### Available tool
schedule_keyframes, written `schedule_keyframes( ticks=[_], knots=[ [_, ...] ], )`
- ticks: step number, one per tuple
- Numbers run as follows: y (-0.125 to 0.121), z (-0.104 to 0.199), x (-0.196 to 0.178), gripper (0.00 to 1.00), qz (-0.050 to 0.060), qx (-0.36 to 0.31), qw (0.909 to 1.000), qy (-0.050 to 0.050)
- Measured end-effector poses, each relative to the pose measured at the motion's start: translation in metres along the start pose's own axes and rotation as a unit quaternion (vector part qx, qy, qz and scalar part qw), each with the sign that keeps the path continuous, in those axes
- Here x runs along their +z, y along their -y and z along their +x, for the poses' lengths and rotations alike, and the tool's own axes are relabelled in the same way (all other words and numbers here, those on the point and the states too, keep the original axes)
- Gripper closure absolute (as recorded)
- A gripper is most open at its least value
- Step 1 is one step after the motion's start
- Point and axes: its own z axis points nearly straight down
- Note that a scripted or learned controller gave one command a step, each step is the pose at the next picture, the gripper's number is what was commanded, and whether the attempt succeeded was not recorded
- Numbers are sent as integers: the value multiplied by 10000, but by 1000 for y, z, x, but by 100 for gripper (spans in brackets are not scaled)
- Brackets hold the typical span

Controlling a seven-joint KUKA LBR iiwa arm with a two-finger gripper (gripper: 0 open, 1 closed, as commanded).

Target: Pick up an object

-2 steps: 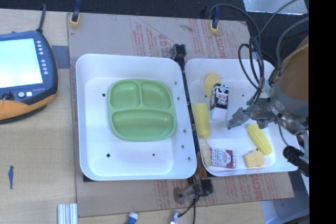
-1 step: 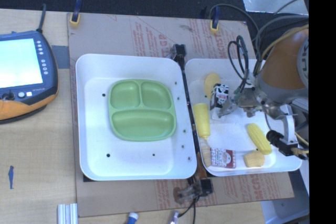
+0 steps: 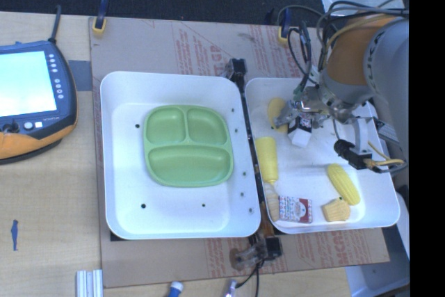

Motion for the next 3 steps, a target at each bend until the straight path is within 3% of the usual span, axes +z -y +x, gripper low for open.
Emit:
schedule_keyframes(
  ticks=[1,3],
  knots=[
    [-26,20,-1,0,-14,-1,10000,-3],
    [-26,23,-1,0,-6,-2,10000,-4]
  ],
)
